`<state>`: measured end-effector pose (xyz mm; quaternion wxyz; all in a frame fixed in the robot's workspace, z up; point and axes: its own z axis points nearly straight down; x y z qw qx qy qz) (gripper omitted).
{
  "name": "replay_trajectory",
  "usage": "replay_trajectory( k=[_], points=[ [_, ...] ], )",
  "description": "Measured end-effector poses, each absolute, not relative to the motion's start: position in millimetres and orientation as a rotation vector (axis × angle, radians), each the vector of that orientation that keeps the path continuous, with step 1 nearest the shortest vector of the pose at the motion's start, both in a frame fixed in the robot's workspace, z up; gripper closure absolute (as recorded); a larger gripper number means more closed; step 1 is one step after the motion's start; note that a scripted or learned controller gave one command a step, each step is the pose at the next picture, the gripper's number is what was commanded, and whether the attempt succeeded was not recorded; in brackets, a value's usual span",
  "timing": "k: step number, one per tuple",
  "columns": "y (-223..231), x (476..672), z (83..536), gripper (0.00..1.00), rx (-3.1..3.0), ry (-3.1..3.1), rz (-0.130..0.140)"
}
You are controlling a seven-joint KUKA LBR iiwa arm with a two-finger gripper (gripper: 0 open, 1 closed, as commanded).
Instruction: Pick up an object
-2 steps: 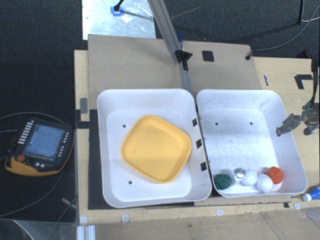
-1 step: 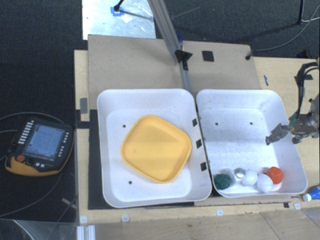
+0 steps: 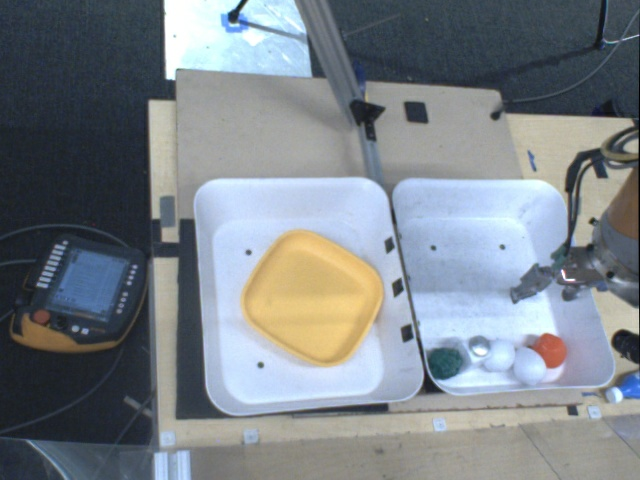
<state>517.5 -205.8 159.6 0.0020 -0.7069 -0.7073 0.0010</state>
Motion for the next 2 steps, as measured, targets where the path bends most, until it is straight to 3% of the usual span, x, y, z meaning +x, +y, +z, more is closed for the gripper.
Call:
replay_trajectory(
  k=[1,2],
  points=[
    [-213.6,521.2,112.2,0.0,-2.22,-2.22,0.002],
    [-213.9,522.5,124.9,1.0,-2.222,-2.223,-0.001]
  ],
)
